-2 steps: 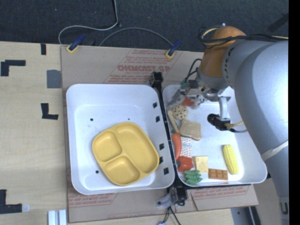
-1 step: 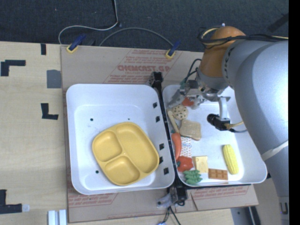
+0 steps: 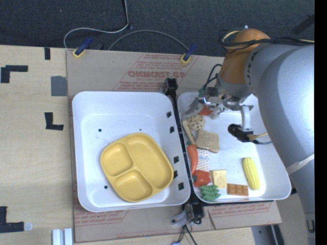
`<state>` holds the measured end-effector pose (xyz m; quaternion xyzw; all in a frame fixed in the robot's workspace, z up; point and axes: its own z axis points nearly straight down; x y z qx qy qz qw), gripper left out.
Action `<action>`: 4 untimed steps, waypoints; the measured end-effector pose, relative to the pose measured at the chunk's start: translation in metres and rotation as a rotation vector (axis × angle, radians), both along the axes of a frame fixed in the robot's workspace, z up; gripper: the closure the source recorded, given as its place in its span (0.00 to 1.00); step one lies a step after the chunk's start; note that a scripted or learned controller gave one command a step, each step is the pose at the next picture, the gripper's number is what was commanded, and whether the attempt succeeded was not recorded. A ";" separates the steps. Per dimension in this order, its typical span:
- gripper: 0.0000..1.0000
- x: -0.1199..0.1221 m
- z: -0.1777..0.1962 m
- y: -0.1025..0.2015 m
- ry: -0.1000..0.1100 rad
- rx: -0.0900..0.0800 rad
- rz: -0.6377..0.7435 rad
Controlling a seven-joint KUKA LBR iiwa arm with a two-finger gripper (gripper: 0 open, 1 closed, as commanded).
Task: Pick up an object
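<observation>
Toy food (image 3: 207,142) in right bin (image 3: 265,137); cardboard-covered wooden bench (image 3: 30,152).

Light is even and fairly bright from overhead, leaving the two white bins (image 3: 82,152) nearly washed out with only faint grey shading along their inner walls. The yellow tray (image 3: 136,166) casts a soft, narrow shadow at its lower edge. Detail is slightly soft throughout, and the big grey arm (image 3: 286,101) at right looks blurred.

2 bins (image 3: 82,106), 1 tray (image 3: 136,166), 1 corn (image 3: 250,172)
</observation>
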<state>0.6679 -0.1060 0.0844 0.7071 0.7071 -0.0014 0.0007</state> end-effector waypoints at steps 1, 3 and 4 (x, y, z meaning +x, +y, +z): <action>0.00 0.000 0.000 0.008 0.000 -0.001 0.000; 0.00 0.000 0.000 0.001 0.000 0.000 0.000; 0.00 0.000 0.000 0.008 0.000 -0.001 0.000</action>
